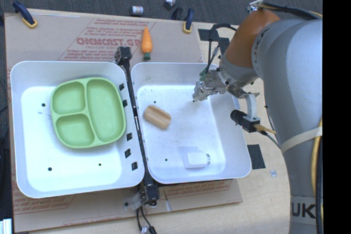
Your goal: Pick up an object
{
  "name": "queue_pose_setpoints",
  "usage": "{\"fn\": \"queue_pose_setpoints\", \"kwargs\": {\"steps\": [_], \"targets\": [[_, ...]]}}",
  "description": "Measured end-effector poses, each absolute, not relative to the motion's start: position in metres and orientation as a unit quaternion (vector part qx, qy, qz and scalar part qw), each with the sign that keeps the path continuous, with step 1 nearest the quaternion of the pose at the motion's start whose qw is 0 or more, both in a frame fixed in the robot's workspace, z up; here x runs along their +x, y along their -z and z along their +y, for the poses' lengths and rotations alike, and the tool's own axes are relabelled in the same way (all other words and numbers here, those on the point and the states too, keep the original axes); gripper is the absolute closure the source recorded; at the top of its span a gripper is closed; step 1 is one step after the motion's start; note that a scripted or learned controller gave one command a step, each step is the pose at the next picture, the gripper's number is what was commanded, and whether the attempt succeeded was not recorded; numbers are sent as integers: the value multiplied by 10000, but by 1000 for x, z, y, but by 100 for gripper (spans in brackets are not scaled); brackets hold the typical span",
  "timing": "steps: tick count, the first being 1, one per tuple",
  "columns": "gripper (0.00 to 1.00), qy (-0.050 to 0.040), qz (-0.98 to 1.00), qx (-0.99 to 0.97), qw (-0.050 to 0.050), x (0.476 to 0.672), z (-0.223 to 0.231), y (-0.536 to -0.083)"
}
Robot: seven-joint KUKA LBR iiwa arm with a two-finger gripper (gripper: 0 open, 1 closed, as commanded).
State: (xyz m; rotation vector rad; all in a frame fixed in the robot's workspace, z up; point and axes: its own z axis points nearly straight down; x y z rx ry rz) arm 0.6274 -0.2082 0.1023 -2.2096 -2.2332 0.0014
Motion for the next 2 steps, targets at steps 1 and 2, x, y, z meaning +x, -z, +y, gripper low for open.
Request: {"fn": "queue_pose_setpoints", "kwargs": {"steps": [1,2], "targets": [[100,-1,-7086,-7056,5,573,-211,-176],[100,-10,-7091,-7052,7,476,-202,-201]]}}
